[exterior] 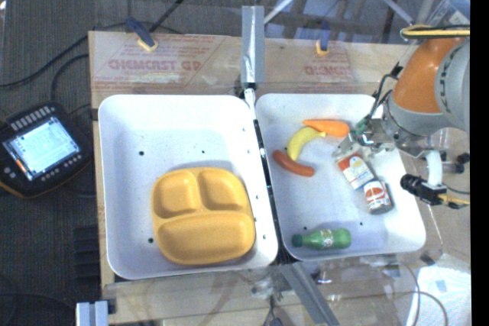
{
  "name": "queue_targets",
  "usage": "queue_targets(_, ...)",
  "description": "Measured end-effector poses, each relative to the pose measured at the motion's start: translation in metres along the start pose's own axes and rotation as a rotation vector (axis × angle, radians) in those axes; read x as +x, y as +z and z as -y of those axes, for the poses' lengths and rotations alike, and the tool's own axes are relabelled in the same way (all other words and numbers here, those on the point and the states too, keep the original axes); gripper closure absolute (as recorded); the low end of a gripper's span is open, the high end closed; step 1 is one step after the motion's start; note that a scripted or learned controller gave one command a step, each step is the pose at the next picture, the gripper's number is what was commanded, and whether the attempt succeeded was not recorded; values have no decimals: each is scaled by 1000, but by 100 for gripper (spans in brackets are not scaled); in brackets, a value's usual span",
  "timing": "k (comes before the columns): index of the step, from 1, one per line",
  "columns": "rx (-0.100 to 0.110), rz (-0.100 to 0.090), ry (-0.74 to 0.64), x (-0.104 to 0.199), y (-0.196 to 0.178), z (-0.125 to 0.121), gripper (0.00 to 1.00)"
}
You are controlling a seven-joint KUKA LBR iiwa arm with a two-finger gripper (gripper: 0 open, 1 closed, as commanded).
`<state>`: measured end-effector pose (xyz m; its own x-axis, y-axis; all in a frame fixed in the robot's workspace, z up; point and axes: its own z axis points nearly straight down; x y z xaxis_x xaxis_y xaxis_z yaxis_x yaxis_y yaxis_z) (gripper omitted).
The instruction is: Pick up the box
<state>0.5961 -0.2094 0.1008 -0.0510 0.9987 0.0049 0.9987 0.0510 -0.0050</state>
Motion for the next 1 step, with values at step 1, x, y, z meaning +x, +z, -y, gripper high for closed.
queue_targets(1, -1, 5, -15, 43, -117, 24, 100)
